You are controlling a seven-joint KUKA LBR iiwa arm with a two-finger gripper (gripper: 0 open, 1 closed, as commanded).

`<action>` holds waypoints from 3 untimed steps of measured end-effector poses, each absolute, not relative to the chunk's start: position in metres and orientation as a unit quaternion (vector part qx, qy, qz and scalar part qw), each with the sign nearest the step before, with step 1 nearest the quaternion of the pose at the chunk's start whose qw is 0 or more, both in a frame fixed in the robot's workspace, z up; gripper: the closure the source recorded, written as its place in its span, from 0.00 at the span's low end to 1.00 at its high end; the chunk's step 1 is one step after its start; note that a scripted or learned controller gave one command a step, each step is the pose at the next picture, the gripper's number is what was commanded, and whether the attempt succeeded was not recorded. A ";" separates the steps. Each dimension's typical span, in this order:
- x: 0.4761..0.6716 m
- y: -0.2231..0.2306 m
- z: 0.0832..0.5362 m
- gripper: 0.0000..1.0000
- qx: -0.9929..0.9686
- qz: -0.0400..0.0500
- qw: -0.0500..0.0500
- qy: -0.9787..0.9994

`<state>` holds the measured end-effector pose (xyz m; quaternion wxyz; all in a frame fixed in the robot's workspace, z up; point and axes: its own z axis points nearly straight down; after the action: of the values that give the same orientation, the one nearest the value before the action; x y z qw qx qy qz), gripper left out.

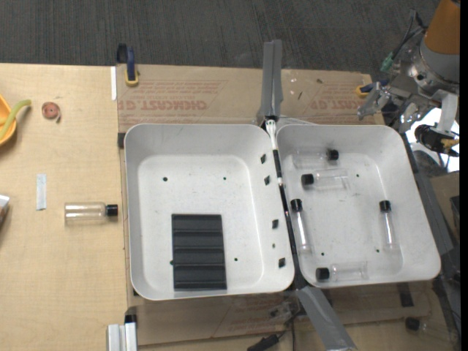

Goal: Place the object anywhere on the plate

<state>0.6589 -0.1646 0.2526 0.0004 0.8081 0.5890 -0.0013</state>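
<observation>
Black ribbed plate (197, 252) (left bin (146, 152))

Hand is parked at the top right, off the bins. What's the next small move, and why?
Probably bring the hand down-left over the right bin, toward the clear bottle nearest it. The bottles lie there, and the dark ridged plate in the left bin bears nothing yet.

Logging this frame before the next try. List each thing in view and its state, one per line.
Gripper: above the right bin's far right corner, outside it, nothing seen in it.
Dark ribbed plate: flat in the left bin, nothing on it.
Five clear vials with black caps: lying on their sides in the right bin.
Capped clear bottle: on its side on the bench, left of the bins.
</observation>
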 end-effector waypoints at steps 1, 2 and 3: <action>0.649 -0.205 0.381 0.00 0.788 -0.001 0.000 0.616; 0.608 -0.214 0.441 0.00 0.819 -0.001 0.000 0.574; 0.652 -0.175 0.440 0.00 0.873 -0.002 0.000 0.487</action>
<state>0.6522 -0.1752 0.4397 -0.0002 0.8732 0.4873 -0.0021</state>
